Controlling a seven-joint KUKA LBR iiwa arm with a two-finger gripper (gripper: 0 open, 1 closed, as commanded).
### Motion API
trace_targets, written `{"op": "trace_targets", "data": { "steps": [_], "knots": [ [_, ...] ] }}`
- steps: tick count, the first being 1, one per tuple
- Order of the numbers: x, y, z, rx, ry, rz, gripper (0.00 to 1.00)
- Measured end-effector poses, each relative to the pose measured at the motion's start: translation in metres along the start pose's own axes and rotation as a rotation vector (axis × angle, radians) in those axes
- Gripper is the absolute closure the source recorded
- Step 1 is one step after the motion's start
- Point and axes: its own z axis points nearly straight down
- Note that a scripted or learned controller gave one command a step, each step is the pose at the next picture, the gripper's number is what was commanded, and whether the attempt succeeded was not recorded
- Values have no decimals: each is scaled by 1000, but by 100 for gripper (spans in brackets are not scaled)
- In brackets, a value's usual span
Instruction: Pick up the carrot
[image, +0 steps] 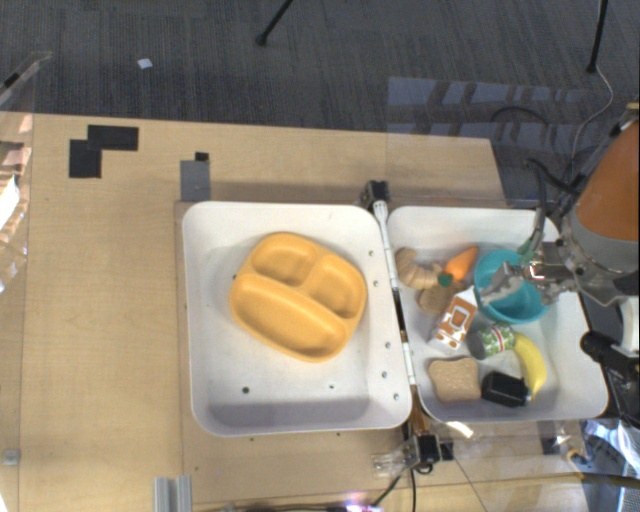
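Orange and small, the carrot (461, 263) is lying in the right bin (590, 400), just to the camera-left of the pincer (512, 283) and a little farther up the view. It is resting against the rim of a teal bowl (522, 300), tilted, with its thicker end pointing up and to the right. The pincer is hanging over that bowl, its teal-tipped fingers (503, 288) reaching down toward the bowl's left side; from this slanted view I cannot tell how wide the pincer is standing, and nothing is showing between its tips. The grey arm with its orange band (612, 195) is coming in from the pincer's right.

To the pincer's left, past the carrot, a pale tan lumpy item (415, 268) is sitting near the bin's left wall. Below the pincer, an orange and white carton (455, 322) is leaning beside a dark green can (490, 341). Farther down from the pincer, a slice of brown bread (455, 380) is lying flat, a black block (503, 389) is sitting just to its right, and a yellow banana (531, 364) is curving along the block's upper right.

Well to the pincer's left, across the divider, the left bin (230, 400) is holding a yellow compartment plate (298, 295), set at a slant near the bin's middle.
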Motion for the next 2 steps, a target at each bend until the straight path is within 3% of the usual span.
{"op": "trace_targets", "data": {
  "steps": [1, 2],
  "knots": [
    [26, 77, 119, -25, -4, 75, 0],
    [0, 90, 120, -15, 5, 275, 0]
  ]
}}
